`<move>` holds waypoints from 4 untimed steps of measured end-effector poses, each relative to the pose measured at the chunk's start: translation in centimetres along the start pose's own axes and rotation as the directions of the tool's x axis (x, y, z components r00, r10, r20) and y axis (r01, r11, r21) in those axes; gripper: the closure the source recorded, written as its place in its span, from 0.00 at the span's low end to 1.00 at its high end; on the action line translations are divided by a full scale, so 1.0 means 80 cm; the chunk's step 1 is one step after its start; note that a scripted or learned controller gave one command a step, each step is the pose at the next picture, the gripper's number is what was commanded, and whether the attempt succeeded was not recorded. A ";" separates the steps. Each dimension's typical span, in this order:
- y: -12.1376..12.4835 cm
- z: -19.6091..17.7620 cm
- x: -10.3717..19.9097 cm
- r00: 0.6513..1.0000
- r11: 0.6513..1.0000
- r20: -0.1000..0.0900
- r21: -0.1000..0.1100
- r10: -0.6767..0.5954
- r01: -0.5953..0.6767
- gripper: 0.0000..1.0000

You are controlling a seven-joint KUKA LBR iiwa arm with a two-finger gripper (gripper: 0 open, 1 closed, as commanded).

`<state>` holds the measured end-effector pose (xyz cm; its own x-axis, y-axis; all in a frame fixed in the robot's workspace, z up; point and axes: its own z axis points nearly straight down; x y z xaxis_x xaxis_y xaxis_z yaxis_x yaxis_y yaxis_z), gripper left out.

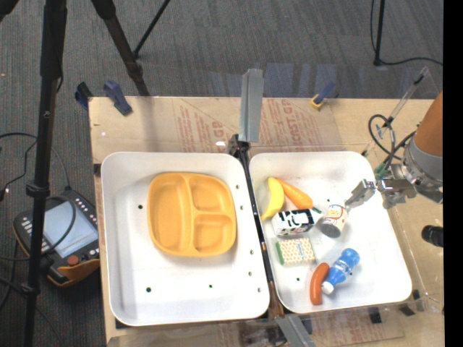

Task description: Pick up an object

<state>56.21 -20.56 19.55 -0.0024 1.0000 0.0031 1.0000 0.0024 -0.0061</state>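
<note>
The right bin [376,266] holds several small objects. A yellow banana [272,196] and an orange carrot [298,194] lie at its upper left. Below them are a black-and-white carton [293,222], a small tipped cup [332,221] and a patterned box [296,251]. A red sausage [318,283] and a blue bottle [342,269] lie near the front. My gripper [377,191] hangs over the bin's right side, just right of the cup. It is open with nothing between its fingers.
The left bin [123,266] carries a yellow divided plate [192,213]. A metal post [250,110] stands behind the divider between the bins. Cables [383,132] hang at the right near the arm. Tripod legs stand at the far left.
</note>
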 end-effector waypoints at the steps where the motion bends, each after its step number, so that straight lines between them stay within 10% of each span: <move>1: 0.029 0.138 0.003 0.991 0.991 0.001 -0.003 -0.131 0.131 0.00; 2: 0.029 0.128 0.003 0.992 0.992 -0.002 0.000 -0.130 0.130 1.00; 3: 0.029 0.128 0.003 0.992 0.992 -0.002 0.000 -0.129 0.129 0.00; 4: 0.092 0.137 0.098 0.974 0.974 0.002 -0.003 -0.226 0.227 0.00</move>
<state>63.50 -12.69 8.54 -0.2289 0.9735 0.0024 0.9735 0.2289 -0.0023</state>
